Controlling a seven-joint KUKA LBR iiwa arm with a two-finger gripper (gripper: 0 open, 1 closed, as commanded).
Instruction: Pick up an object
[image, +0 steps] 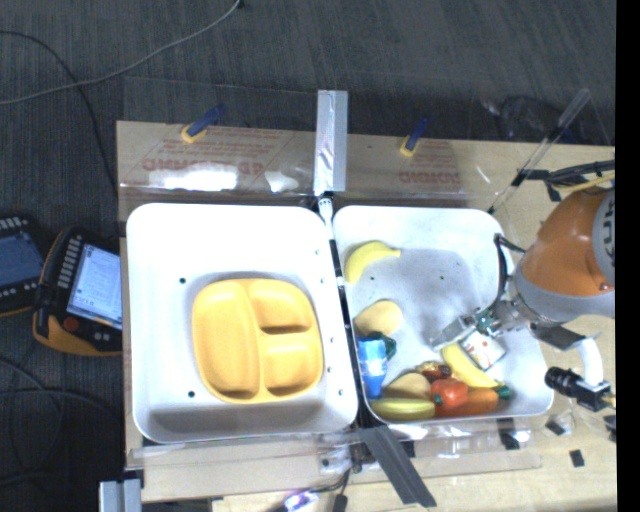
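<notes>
My gripper hovers over the banana, closure unreadable, so I'd centre it before descending.

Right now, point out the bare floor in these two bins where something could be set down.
Right white bin: bare floor in the far middle, between the yellow plastic banana and the claw. Its near edge is crowded with toy food around the red tomato and blue can. Left white bin: a bare margin rings the yellow divided plastic tray, widest at the far side.
</notes>
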